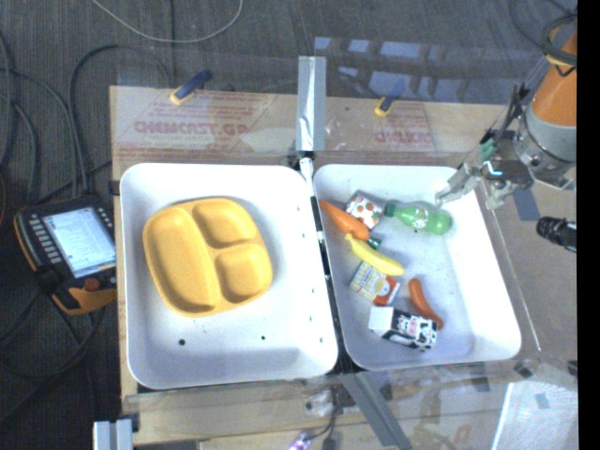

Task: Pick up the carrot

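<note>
Carrot [339,217] lies at the right bin's [497,293] left wall; the pincer [459,184] hovers near the bottle [419,217], fingers apart.

A dark grey carpeted floor [141,7] surrounds a wooden bench [216,125] with faded red lettering on its top. Thin cables [159,26] loop across the carpet at the top and left. A handheld control pendant [70,247] with a lit screen lies on the floor left of the bench. Light is even and soft.
</note>
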Robot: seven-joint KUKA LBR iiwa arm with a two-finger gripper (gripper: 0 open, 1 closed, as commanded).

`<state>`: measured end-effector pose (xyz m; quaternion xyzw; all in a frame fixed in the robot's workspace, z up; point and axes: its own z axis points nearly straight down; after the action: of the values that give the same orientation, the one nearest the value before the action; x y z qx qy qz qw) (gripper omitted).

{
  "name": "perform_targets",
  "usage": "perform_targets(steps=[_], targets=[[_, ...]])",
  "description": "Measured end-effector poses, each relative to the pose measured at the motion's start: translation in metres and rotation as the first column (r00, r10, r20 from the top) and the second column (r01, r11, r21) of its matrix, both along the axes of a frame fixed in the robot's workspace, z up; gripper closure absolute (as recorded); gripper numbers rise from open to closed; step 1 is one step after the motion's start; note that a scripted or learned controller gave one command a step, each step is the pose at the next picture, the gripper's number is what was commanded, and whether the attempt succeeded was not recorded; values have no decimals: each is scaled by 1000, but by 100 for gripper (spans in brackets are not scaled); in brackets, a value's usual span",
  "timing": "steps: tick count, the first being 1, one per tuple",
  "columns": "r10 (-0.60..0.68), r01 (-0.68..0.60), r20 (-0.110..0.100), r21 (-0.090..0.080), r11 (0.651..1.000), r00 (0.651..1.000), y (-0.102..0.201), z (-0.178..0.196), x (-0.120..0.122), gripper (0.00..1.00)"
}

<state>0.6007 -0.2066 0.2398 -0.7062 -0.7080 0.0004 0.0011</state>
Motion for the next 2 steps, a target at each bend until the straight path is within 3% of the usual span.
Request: perform_targets(steps=[1,2], targets=[[182,-182,0,0,983,983,73,-79,-9,0],[676,-676,3,0,737,737,136,-56,-13,0]])
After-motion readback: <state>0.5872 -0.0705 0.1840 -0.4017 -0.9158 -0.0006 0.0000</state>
